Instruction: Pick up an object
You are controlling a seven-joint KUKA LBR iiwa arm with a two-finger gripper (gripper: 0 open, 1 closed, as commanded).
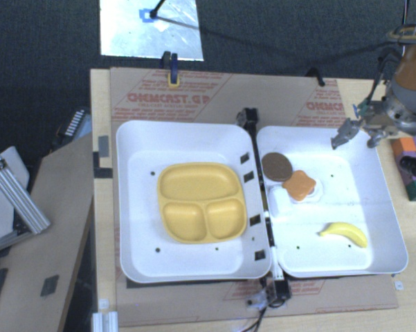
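Camera view: bench stock, two bins, one arm

Camera view, left to right.

Left bin [135, 144]: shallow, white, rounded corners. Holds one yellow tray [201, 203] with three compartments, one long at the far side and two smaller at the near side. The tray lies flat near the bin's middle.

Right bin [381, 206]: shallow, white, set just beside the left bin along a dark hinge-like seam. Holds three items:
- brown disc [276, 165], flat, near the far left corner of this bin.
- orange piece [301, 185], lobed outline, touching the disc's near right edge and lying on a small white patch.
- banana [345, 233], yellow, lying on its side toward the near right, well apart from the other two.

Arm [410, 81]: grey with an orange band, entering at the upper right. The gripper [360, 135] hangs over the far right edge of the right bin, above bare floor, apart from all three items. Two grey fingers [342, 137] are spread, with nothing between them.

Underlay: brown cardboard sheet [194, 92] with red print beneath both bins. A yellow clamp [173, 75] sits at its far edge.
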